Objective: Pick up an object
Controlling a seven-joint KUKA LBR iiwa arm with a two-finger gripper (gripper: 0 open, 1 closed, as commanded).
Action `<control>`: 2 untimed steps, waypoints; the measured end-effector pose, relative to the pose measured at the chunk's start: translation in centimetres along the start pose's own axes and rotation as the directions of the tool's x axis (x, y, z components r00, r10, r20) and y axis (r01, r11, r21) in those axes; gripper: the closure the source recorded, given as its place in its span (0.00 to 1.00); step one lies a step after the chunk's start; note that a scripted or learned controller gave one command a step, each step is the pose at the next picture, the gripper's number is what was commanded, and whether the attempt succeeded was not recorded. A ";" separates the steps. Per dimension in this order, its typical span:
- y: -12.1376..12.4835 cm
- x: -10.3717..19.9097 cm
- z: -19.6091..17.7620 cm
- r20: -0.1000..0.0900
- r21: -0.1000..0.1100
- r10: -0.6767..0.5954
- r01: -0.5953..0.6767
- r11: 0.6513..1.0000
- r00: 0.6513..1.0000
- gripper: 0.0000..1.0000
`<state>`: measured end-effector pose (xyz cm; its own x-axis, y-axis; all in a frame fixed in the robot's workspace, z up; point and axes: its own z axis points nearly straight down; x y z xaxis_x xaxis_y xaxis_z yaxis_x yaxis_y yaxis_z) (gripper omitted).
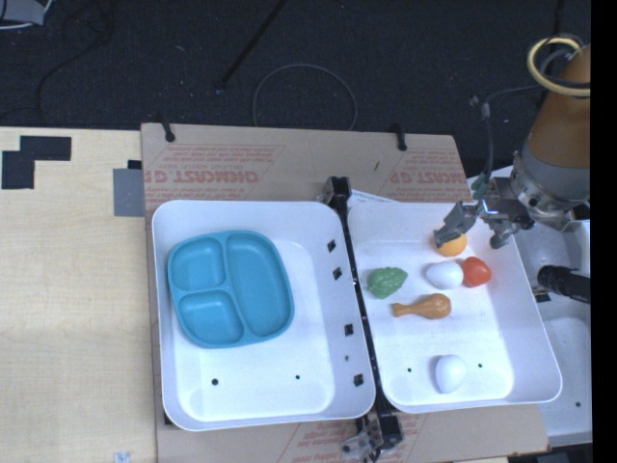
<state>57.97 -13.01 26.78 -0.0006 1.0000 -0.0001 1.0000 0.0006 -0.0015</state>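
Orange-banded arm low; hand open over orange ball.

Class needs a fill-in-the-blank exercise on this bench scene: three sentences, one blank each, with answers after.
1. The blue tray lies in the ___ bin.
2. The tray has ___ compartments.
3. The end effector hangs over the ___ bin, near the orange ball.

Answers: left; three; right
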 end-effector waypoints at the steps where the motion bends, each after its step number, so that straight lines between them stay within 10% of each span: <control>1: 0.0 0.9 6.1 -0.002 0.007 0.000 0.000 1.000 1.000 0.00; 2: 0.3 0.4 12.2 -0.002 0.008 0.001 -0.001 1.000 1.000 0.00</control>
<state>58.23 -12.60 14.54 0.0004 1.0000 0.0016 1.0000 -0.0004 -0.0093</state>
